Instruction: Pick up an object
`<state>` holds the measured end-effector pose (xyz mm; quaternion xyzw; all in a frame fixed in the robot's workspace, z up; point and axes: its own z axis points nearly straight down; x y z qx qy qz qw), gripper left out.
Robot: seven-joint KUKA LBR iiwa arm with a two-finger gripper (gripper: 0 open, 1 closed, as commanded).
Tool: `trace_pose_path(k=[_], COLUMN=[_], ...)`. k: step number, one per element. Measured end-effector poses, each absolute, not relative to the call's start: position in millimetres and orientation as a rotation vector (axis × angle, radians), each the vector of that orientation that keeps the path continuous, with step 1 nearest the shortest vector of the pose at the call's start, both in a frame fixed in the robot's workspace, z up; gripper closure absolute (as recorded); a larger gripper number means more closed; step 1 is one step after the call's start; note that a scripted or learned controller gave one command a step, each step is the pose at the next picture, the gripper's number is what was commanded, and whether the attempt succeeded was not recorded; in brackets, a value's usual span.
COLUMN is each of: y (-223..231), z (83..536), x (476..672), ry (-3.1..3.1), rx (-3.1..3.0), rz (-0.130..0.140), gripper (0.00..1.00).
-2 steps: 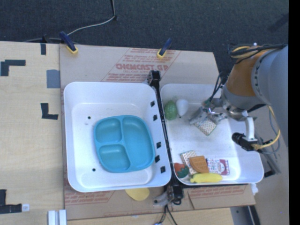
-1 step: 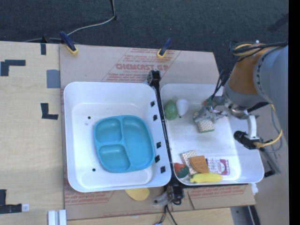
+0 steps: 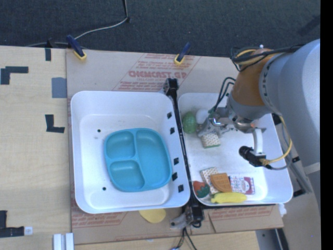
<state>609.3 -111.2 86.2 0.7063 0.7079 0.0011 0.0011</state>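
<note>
Overhead, my arm (image 3: 270, 82) reaches in from the right across the right-hand bin (image 3: 276, 184), and my gripper (image 3: 212, 125) hangs low over that bin's upper left part. Whether my gripper is open or closed I cannot tell. Directly at its tip lies a small speckled pale block (image 3: 210, 139); whether they touch cannot be judged. Just left of it, against the bin's left wall, sit a green round object (image 3: 189, 123) and a white ball (image 3: 201, 115). Near the front wall lie a yellow banana-shaped piece (image 3: 229, 197), an orange wedge (image 3: 220, 181), a red-and-white packet (image 3: 243, 184) and a small red and green item (image 3: 200, 188). In the left-hand bin (image 3: 83, 139) rests a blue divided tray (image 3: 138, 158).
</note>
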Motion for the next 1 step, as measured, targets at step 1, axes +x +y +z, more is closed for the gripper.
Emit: trace_pose_path(k=[1], y=[-56.4], z=[184.0], x=[499.6], ry=[2.225], rx=[2.22], rz=[0.0], gripper=[1.0])
